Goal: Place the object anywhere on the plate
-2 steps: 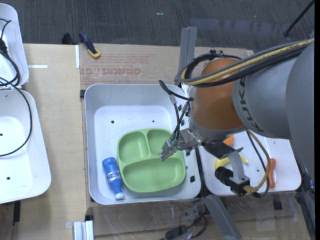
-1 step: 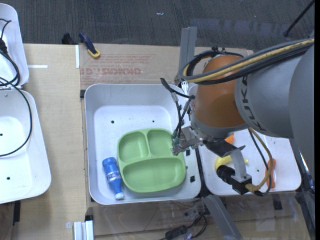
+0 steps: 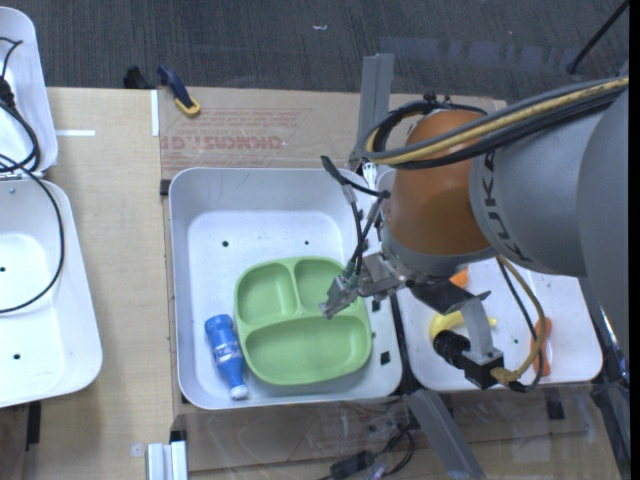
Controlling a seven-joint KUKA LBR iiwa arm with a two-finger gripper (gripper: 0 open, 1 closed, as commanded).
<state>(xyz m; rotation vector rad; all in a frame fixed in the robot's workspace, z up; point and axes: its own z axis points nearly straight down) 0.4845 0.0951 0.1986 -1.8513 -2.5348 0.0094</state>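
Observation:
A green plate (image 3: 300, 343) with three compartments lies in the left bin (image 3: 200, 228), toward its front. My gripper (image 3: 340, 296) hangs over the plate's right side, near the divider between the upper right compartment and the large front one. I see nothing clearly held in it. A blue bottle (image 3: 224, 352) with a white cap lies on the bin floor, touching the plate's left edge.
The right bin (image 3: 570, 368) holds a yellow object (image 3: 446, 323) and an orange one (image 3: 458, 279), both partly hidden by the arm. An orange cable (image 3: 541, 343) loops over that bin. The arm's bulk covers the wall between the bins.

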